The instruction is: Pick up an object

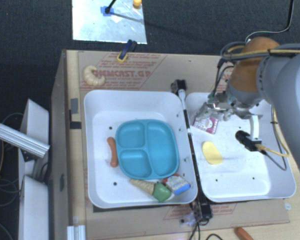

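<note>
My gripper point(213, 109) hangs over the back left part of the right bin point(270, 184), below the grey arm with its orange band point(252, 59). A small pink and white packet point(206, 124) lies right under and in front of the gripper tip, close to the bin's left wall. Whether the gripper touches the packet cannot be made out. A yellow lump point(212, 152) rests on the bin floor, a little nearer the front than the packet.
The left bin point(97, 134) holds a blue divided plate point(146, 149), a sausage point(112, 151), a cone point(142, 185), a green piece point(161, 192) and a small blue and white item point(179, 185). A black part with a yellow cable point(247, 140) hangs off the arm.
</note>
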{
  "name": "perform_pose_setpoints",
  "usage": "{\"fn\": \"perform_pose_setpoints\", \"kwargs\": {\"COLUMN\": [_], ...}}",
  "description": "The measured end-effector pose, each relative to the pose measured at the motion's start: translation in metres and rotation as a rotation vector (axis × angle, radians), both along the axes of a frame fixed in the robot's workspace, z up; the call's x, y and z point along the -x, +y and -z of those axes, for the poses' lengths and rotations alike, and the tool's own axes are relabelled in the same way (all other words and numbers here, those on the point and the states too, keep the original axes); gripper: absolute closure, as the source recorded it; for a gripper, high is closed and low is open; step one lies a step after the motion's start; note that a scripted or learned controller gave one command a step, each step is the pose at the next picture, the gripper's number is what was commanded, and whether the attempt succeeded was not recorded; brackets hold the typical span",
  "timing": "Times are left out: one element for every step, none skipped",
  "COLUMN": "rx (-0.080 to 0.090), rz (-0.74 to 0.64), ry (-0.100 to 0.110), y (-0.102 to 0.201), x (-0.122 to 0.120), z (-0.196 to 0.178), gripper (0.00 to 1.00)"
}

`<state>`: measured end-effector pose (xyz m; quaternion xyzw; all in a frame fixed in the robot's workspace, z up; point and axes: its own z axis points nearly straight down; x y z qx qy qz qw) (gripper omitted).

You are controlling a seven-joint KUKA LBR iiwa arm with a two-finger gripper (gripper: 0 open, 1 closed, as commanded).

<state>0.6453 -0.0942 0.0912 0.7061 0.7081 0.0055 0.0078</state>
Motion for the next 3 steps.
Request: {"fn": "perform_pose_setpoints", "kwargs": {"rx": [-0.003,-0.002,-0.002], "rz": [-0.003,0.002,0.000], "ry": [-0.005,0.019,0.015], "y": [0.001,-0.042,-0.041], "x": [-0.002,0.036,0.034], "z": [-0.012,0.007,-0.004], "gripper": [1.00,1.00,1.00]}}
